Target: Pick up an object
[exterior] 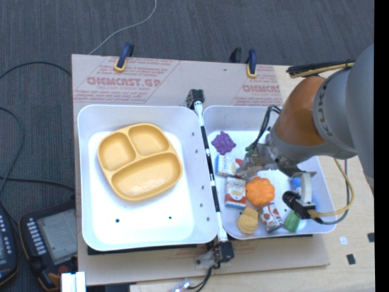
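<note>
My gripper hangs low over the middle of the right bin, under the orange wrist band. Just below it lies an orange pumpkin-shaped toy. A small white carton sits right beside it on the left, and purple grapes lie farther up-left. A red and white carton, a tan biscuit, a small can and a green piece crowd the bin's near side. The arm's body hides part of the bin's right half.
The left bin holds a yellow divided plate. A metal divider runs between the bins. Cables and a black fitting hang off the wrist at the right bin's near right.
</note>
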